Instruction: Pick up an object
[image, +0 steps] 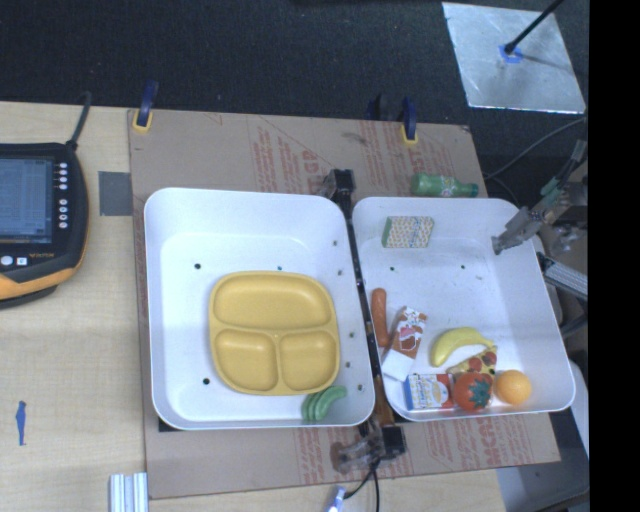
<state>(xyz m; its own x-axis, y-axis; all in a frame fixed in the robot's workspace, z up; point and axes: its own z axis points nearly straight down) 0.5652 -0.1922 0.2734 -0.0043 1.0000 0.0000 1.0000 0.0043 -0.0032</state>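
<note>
My gripper (508, 236) hangs over the right bin's (470, 275) far right rim, above bare white floor and holding nothing that I can see. Toward the bin's near end lie a banana (459, 345), an orange (512, 387), a red tomato-like toy (470, 391), a small carton (427, 390), a red and white packet (408, 333) and a sausage (379, 314). A patterned box (408, 232) lies at the bin's far left corner. All of these lie apart from the gripper.
The left bin (175, 300) holds a yellow divided tray (272, 332) and a green pea pod (322, 403). A green bottle (444, 186) lies on the cardboard behind the right bin. A control pendant (35, 220) sits at the far left.
</note>
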